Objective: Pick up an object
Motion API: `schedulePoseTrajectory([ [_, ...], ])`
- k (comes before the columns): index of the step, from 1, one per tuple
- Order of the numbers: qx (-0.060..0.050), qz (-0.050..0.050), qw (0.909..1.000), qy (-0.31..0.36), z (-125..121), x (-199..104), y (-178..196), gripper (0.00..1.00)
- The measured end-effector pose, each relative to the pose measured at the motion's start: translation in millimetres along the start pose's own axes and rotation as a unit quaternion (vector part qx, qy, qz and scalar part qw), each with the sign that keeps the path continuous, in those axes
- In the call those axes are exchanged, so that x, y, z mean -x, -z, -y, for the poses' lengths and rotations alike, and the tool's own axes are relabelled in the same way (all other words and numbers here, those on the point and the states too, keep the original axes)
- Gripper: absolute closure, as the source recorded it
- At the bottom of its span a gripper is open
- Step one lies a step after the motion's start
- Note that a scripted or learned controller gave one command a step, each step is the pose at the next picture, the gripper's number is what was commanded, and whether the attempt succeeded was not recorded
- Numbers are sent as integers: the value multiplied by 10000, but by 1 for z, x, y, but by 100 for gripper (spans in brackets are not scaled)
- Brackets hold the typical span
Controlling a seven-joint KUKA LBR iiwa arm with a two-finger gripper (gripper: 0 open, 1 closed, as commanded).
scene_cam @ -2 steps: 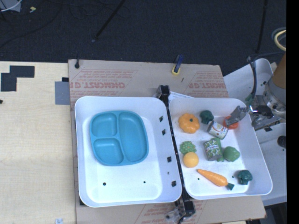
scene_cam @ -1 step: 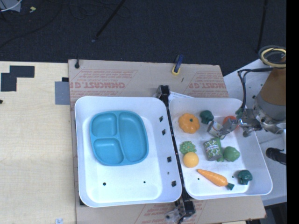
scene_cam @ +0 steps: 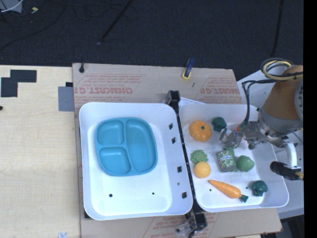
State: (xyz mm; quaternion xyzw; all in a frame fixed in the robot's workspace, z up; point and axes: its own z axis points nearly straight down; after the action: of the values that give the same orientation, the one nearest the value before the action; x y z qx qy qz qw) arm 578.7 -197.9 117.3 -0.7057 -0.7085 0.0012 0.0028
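Where the small green printed packet [scene_cam: 226, 160] lies flat in the right white bin [scene_cam: 277, 195], I see my pincer [scene_cam: 231, 139] just above it, fingers apart, gripping nothing; a green ball [scene_cam: 245, 163] sits beside.

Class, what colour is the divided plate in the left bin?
Light blue; the divided plate shows clearly in the camera view.

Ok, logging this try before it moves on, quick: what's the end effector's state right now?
End effector: low in the right bin, just above the green packet; open or closed cannot be told, nothing visibly held.
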Motion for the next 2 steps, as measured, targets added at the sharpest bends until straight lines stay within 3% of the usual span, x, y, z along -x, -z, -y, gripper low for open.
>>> schedulePoseTrajectory([
  [1, 2, 1, 10000, -7, 0, -3, -32, 0],
  [2, 5, 1, 10000, -12, 0, -2, -20, 100],
])
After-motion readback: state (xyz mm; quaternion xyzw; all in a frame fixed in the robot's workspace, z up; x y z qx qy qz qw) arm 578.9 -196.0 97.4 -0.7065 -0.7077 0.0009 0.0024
